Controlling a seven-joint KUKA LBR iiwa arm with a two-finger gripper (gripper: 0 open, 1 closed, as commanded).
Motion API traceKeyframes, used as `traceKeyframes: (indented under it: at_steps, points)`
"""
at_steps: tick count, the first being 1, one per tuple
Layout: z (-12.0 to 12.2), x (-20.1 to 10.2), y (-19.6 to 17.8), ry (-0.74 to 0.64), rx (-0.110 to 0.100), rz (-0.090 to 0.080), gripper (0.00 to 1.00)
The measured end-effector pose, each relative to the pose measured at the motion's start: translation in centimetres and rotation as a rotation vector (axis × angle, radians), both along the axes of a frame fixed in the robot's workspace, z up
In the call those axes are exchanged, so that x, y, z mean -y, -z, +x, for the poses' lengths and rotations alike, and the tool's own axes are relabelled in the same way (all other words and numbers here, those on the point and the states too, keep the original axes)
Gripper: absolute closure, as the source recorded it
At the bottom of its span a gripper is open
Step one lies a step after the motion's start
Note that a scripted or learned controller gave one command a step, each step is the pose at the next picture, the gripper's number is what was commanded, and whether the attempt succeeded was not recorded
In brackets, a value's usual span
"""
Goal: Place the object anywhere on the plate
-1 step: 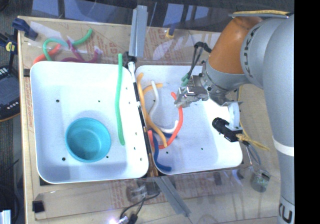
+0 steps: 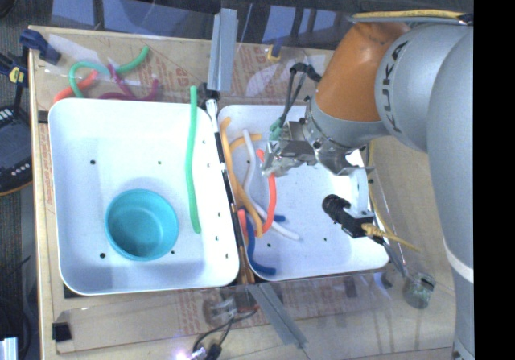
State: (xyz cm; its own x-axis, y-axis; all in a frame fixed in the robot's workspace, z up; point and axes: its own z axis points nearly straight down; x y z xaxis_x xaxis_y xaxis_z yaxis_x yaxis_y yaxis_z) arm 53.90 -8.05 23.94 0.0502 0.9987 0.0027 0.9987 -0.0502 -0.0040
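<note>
Camera view: arm (image 2: pixel 386 76) bends over right bin (image 2: pixel 322 258), pincer (image 2: pixel 278 159) down.

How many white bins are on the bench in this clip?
2. The left bin holds a teal plate and a green strip; the right bin sits beside it, under the arm.
</note>
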Motion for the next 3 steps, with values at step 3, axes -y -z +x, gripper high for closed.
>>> traceKeyframes:
  at_steps: [3]
  points:
    - [-5.4, -15.2, 1.7, -0.151, 0.000, -0.005, 1.00]
